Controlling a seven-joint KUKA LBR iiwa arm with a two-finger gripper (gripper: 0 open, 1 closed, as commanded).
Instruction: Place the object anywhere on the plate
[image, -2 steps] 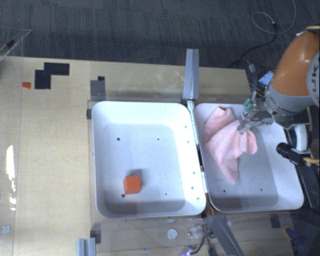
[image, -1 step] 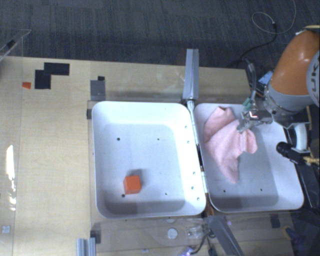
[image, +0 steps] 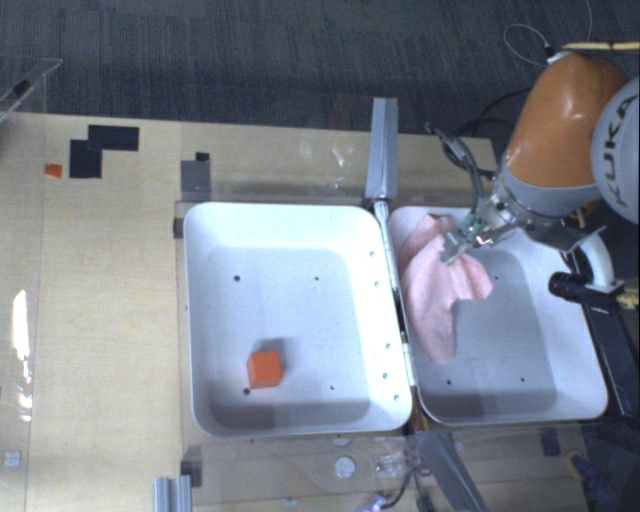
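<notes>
The camera view looks down at a slant on a pale wooden bench (image: 100, 330) bearing two shallow white bins side by side. The arm (image: 560, 120) comes in from the right, its rounded orange band standing above the upper right corner of the right bin (image: 530, 400). The gripper (image: 465, 241) hangs below it over the upper part of that bin, its tip right at the upper edge of the pink cloth (image: 438, 290). Whether the claw is wide, narrow or closed on the fabric cannot be told: its tip is small and blurs into the cloth.

The pink cloth is a soft, pale rose piece of fabric, crumpled and folded. It lies in the left half of the right bin, against the wall next to the divider. It is widest near the top, where it meets the gripper, and narrows to a tongue that runs down toward the middle of the bin floor. A flap on its right side casts a shadow on the grey-white floor.

The left bin (image: 200, 300) holds a small orange cube (image: 265, 369) in its lower left part, well apart from the cloth. A grey metal bar (image: 382, 150) rises between the two bins at the far edge. Black marks (image: 100, 148) sit on the bench at upper left.
</notes>
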